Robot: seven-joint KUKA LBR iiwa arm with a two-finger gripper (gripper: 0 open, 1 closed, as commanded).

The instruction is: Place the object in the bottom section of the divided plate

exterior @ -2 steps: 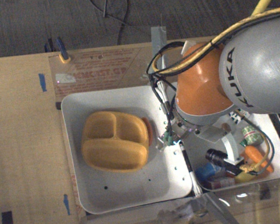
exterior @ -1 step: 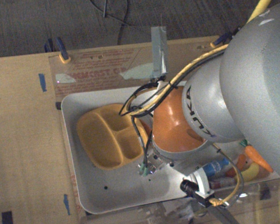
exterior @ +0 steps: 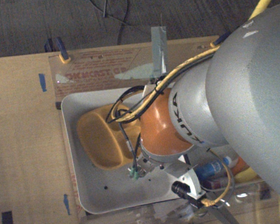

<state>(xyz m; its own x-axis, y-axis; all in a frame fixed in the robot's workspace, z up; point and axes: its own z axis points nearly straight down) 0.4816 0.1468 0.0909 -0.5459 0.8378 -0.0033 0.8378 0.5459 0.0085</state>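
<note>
A tan wooden bench (exterior: 23, 148) sits below a strip of dark carpet, with black corner marks and bits of blue tape (exterior: 42, 82) at its left. A cardboard sheet (exterior: 99, 71) with faded red print lies behind a shallow white bin (exterior: 89, 191) with rounded corners and a smooth matte floor. Inside it, toward the back left, rests the yellow plate (exterior: 100, 139), glossy plastic with raised rims; the arm covers its right part. The arm (exterior: 238, 86) reaches in from the right, a thick smooth grey shell narrowing to an orange band (exterior: 159, 127), with yellow and black cables looping along it. The gripper is hidden beneath the wrist, so I cannot tell its state, nor make out the object. At lower right, partly under the arm, lie a blue bottle (exterior: 210, 169) and other colourful items.
</note>
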